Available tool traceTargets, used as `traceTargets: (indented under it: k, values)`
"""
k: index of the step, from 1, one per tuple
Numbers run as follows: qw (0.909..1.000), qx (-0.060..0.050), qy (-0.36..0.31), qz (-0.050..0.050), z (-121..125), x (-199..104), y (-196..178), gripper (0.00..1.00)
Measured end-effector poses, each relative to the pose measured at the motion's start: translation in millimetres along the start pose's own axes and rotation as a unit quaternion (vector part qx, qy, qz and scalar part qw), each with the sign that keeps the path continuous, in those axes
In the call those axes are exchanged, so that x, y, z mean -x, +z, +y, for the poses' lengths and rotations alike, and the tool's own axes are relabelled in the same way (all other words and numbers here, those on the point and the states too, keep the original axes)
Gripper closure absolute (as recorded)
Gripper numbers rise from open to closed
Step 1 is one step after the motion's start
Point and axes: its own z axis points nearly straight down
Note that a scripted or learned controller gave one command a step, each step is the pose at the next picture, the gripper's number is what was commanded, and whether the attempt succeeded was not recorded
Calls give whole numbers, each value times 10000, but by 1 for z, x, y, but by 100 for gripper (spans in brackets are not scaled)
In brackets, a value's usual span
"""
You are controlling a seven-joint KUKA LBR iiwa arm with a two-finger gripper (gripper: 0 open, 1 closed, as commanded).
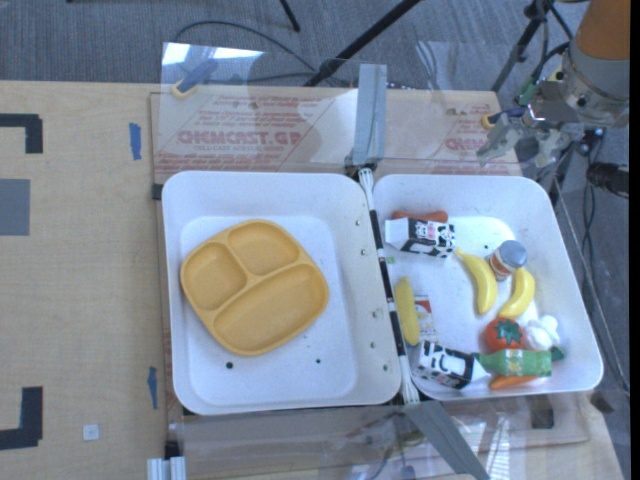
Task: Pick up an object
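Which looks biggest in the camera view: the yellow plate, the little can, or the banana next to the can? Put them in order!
1. Yellow divided plate, by far.
2. Banana.
3. Small can, smallest.

You've got two white bins: left bin (190,368) holds an orange-yellow divided plate (254,286), plain, no pattern. Right bin (570,268) has three yellow bananas (481,281) (519,292) (405,311), two black-and-white cow-print cartons (420,236) (444,364), a red tomato (500,334) and a green-orange packet (517,367). Arm (603,28) at far right is orange over grey. Bench (80,268) is pale wood w/ blue tape bits (135,140).
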Motion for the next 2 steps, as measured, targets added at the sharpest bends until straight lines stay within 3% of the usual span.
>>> traceTargets:
  k: [1,2]
  values:
    - [9992,15,-394,-4,3,-10,145,0]
    - [9993,191,-331,-18,-32,-16,167,0]
